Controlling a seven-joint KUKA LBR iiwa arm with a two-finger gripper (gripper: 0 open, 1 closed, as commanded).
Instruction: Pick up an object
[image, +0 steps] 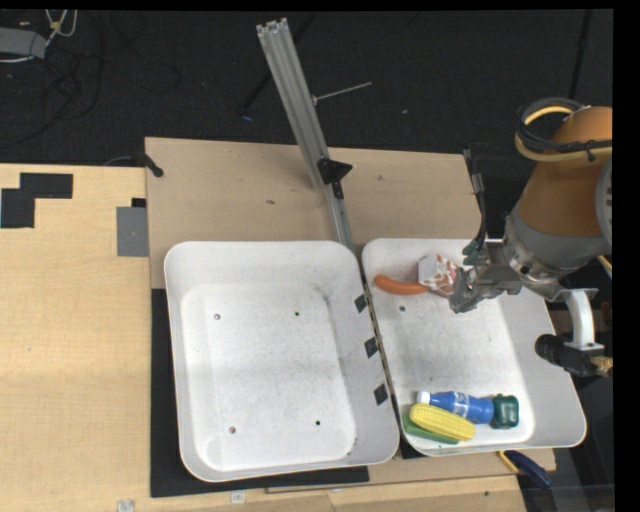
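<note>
Camera view: slim orange carrot, near claw.

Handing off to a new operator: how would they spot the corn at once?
Look in the right bin, at its near edge. The corn lies there against a blue bottle. It is the yellow, bumpy cob, nearer the camera than the bottle.

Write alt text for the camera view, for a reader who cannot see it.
A grey arm's tool hangs low in the right bin, beside a crumpled wrapper and an orange carrot-like piece. A toy corn cob and a blue bottle lie at that bin's near edge.
</note>
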